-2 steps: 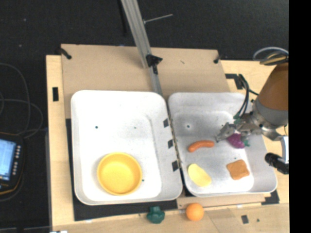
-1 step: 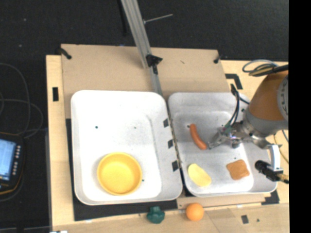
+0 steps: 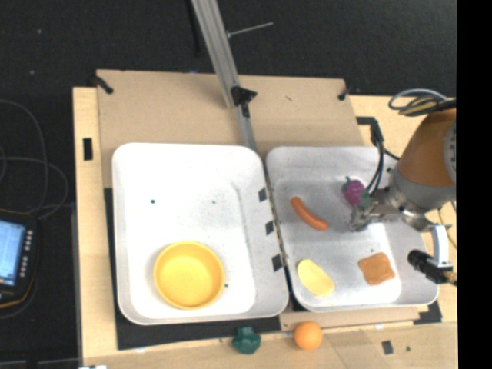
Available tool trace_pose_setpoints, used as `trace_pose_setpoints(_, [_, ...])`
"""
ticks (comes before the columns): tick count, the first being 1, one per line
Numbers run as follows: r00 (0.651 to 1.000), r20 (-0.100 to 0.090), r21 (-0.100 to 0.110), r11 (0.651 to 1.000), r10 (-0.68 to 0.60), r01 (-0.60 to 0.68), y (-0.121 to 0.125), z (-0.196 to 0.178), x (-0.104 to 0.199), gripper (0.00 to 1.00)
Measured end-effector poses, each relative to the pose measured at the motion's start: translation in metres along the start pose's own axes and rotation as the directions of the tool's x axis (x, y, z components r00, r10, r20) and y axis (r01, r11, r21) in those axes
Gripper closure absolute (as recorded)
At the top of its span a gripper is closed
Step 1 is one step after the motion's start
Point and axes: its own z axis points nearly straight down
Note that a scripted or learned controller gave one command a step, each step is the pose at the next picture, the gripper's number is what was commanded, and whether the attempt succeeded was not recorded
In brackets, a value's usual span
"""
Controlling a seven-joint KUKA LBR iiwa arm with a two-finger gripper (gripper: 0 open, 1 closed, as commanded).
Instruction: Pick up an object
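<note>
you'll find the gripper (image 3: pixel 361 220) low in the right white bin (image 3: pixel 323 167), right of frame centre, just beside the small purple object (image 3: pixel 353 191) and a little right of the orange sausage-shaped piece (image 3: pixel 308 214), so either looks like the intended pick. whether it is parted or closed, you can't tell from here. the pale yellow slice (image 3: pixel 315 277) and brown toast-like square (image 3: pixel 376 269) lie nearer the lower edge, apart from it.
</note>
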Motion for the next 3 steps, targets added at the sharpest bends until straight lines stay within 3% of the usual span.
trace_pose_setpoints(3, [1.0,0.003,-0.005,1.0,-0.006,0.006,0.004,-0.173,-0.001,1.0])
